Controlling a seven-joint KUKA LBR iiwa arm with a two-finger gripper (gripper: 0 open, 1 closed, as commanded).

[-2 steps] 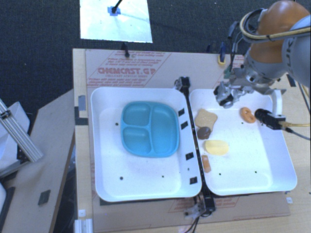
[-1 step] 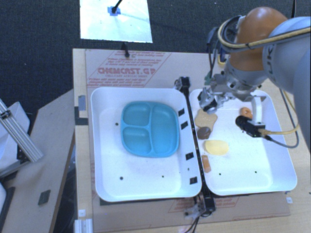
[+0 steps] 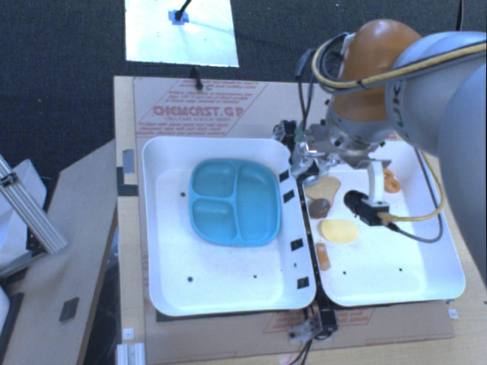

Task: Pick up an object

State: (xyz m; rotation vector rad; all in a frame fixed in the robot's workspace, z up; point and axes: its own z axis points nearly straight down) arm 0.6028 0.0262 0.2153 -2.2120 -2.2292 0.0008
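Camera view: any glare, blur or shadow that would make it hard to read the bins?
Camera view: strong glare washes out the white sheet above the bench; the arm close to the lens is soft and oversized, hiding part of the right bin; the blue plate in the left bin is evenly lit and sharp; shadows are faint.

**Single fixed overhead view, taken at a slant**

The bench is viewed from above and slightly from the front. Both shallow white plastic bins (image 3: 175,280) are taken in at moderate distance, with dark carpeted floor (image 3: 61,52) seen beyond. The grey arm with the orange band (image 3: 396,59) is seen entering from the right, large in frame.
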